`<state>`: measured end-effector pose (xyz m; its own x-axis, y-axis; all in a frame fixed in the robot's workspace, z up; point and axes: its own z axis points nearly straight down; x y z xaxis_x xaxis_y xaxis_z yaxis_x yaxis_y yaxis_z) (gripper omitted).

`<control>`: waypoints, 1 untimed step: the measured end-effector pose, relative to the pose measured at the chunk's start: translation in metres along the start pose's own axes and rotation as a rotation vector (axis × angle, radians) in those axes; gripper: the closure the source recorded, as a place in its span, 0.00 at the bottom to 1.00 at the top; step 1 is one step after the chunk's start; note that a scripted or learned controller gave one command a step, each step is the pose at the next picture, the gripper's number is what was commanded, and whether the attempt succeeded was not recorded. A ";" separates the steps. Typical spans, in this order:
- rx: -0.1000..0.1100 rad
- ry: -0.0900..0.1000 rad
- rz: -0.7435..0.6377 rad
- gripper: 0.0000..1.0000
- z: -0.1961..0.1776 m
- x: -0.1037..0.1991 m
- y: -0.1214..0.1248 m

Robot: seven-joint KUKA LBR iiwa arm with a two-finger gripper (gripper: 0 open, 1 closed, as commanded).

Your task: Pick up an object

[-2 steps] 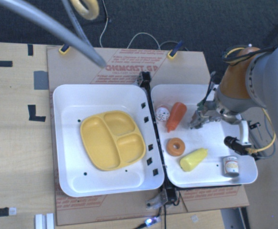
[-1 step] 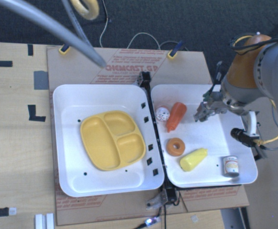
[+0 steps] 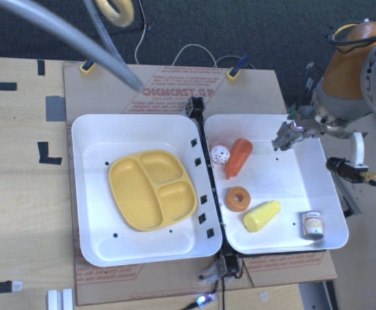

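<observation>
The right bin (image 3: 317,173) holds several objects: a white dotted ball (image 3: 219,154), an orange carrot-shaped piece (image 3: 238,157), an orange ring (image 3: 238,199), a yellow piece (image 3: 261,216) and a small can (image 3: 313,225). My gripper (image 3: 285,139) hangs over the bin's upper right part, to the right of the carrot and apart from it. Nothing shows between its fingers.
The left bin (image 3: 91,141) holds a yellow divided tray (image 3: 152,189). A black divider (image 3: 204,173) runs between the bins. The grey arm with its orange band (image 3: 349,63) comes in from the right. A grey pole (image 3: 59,24) crosses the upper left.
</observation>
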<state>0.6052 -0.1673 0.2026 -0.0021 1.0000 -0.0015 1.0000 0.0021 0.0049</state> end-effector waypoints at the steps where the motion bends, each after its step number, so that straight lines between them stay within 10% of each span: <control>1: 0.006 0.002 0.001 1.00 -0.008 0.001 0.000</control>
<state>0.6053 -0.1667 0.2111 -0.0013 1.0000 0.0004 1.0000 0.0013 -0.0007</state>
